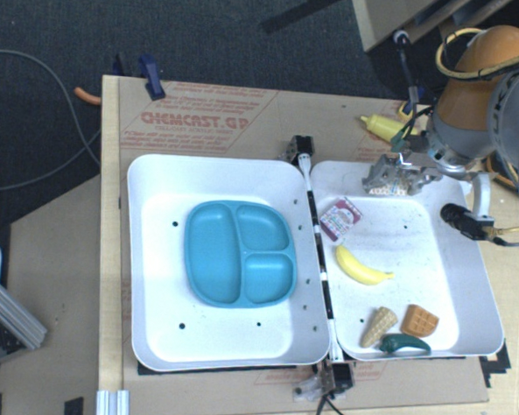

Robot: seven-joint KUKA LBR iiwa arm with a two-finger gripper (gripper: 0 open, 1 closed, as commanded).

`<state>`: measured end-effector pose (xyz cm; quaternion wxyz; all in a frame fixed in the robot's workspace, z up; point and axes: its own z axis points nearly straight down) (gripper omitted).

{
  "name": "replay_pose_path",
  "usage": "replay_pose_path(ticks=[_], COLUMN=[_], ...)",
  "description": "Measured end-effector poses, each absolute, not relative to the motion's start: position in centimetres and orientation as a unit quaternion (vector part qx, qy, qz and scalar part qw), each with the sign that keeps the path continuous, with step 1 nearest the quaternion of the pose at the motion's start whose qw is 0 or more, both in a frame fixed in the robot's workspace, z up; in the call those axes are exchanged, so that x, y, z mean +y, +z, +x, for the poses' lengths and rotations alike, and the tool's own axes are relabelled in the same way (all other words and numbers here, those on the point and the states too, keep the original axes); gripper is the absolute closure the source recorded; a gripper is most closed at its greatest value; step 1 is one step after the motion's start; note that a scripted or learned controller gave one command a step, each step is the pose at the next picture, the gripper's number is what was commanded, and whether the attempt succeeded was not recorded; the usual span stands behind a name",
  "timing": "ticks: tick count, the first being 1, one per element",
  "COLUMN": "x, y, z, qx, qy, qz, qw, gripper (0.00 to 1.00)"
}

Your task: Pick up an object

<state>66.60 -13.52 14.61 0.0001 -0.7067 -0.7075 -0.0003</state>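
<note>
The gripper hovers at the right bin's twelve o'clock edge; its state cannot be told. A banana lies toward six o'clock.

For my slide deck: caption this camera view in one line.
KUKA arm's tool hovers at the right bin's far edge, above banana, packet and toys; blue tray fills left bin.

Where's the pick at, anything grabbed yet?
Nothing looks picked. The banana, packet, cone, waffle and green toy all lie in the right bin. In hand: the gripper sits over that bin's far edge. Left: the grasp and lift.
</note>
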Motion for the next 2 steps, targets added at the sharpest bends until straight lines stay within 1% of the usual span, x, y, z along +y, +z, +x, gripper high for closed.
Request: replay_pose_path(ticks=[1,2], x=[-16.0,-3.2], y=[14.6,18.5], z=[55.7,55.5], qx=[-0.706,-0.708], qy=[0.0006,-0.0009], qz=[-0.708,-0.706], qw=[0.0,0.0], gripper=[1.0,1.0])
